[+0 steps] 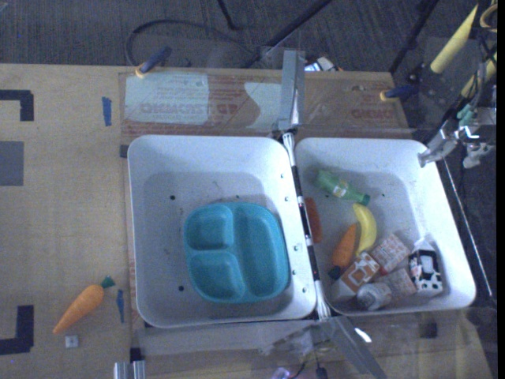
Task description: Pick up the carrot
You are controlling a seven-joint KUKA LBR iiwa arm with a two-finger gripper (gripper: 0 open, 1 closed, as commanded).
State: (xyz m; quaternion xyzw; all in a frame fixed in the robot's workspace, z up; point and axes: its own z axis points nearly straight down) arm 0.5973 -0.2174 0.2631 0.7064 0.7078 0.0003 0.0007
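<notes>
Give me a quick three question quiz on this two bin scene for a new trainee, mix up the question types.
1. True or false: the blue tray lies in the left bin.
2. Which thing lies right beside the carrot in the right bin? A) banana B) spoon C) cup
3. Fill the gap: a second carrot lies outside both bins, on the ____ at the view's lower left.

Key: 1 true; 2 A; 3 bench.
</notes>
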